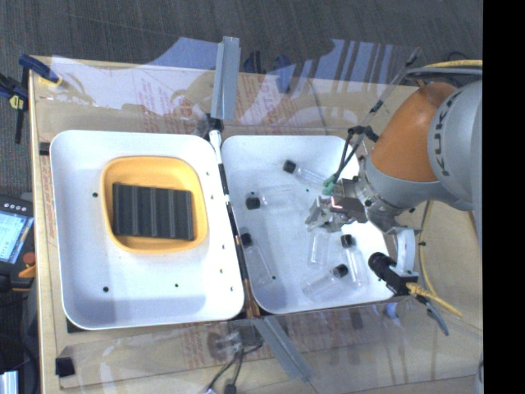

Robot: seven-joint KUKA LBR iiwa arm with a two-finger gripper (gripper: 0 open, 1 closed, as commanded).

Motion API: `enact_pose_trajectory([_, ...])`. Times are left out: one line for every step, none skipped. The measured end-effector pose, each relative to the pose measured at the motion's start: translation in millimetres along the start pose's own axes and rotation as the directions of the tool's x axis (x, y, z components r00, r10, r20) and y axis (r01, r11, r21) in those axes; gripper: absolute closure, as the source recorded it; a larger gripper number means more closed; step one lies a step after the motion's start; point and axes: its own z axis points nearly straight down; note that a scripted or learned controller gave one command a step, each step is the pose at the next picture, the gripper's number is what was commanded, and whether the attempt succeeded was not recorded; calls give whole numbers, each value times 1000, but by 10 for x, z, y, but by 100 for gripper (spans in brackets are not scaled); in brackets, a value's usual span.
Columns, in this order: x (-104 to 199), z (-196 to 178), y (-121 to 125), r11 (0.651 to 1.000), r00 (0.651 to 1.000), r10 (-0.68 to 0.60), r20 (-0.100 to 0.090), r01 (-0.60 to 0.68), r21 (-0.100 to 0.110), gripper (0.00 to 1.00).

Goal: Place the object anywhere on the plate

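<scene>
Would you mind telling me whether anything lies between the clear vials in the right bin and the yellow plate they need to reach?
Yes: the raised rims where the two white bins meet run between the clear black-capped vials and the yellow plate with a dark ridged centre in the left bin. Nothing else visible blocks the way.

The grey arm with its orange band (410, 138) reaches in from the right, its wrist bent downward. The metal two-finger pincer (328, 214) hangs low, pointing left. Its tips are small and blurred, so their spread is hard to judge. Thin cables run along the wrist.
</scene>
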Motion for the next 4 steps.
enact_pose_trajectory([371, -669, 388, 989, 989, -151, -1, 151, -1, 100])
enact_pose_trajectory([508, -49, 679, 960, 960, -278, -2, 278, 1, 100])
enact_pose_trajectory([784, -298, 760, 858, 858, -513, 1, 513, -3, 100])
enact_pose_trajectory([793, 174, 761, 759, 759, -651, -1, 651, 0, 100])
